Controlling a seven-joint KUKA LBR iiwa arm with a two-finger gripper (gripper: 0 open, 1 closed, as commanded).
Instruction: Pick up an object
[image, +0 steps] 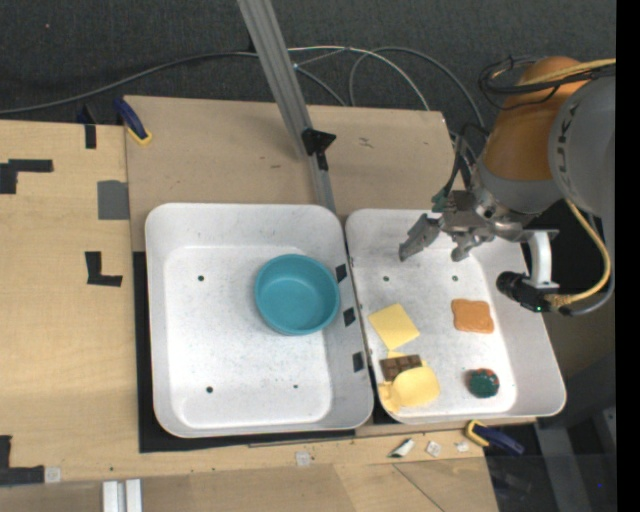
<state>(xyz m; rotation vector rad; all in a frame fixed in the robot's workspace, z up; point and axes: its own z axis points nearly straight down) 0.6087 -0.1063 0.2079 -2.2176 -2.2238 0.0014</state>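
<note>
A tan bench (60, 300) fills the left of the frame, marked with strips of black tape (98, 270) and a grey patch, all well clear of the bins. Moving right, the left bin (190, 400) holds a teal bowl (295, 293) right of its centre, upright, with wide bare white floor around it on the left and lower sides. A grey metal pole (290, 100) slants down from the top of the frame and ends just above the seam between the two bins.

In the right bin (540, 400), a flat yellow square (394, 326) lies near the left wall; below it a small dark brown block (400, 366) touches a rounded yellow lump (415, 387) at the lower left corner. Further right sit an orange slab (472, 316) and, below it, a small dark green piece (483, 382), apart from each other and from the yellow items. The upper part of this bin is open floor.

Over that open floor, at the upper right of the frame, the gripper (434, 248) hangs with its two fingers spread apart and nothing between them, above the items. The grey arm with its orange band (525, 130) enters from the right edge, cables looping behind it on the dark floor.
</note>
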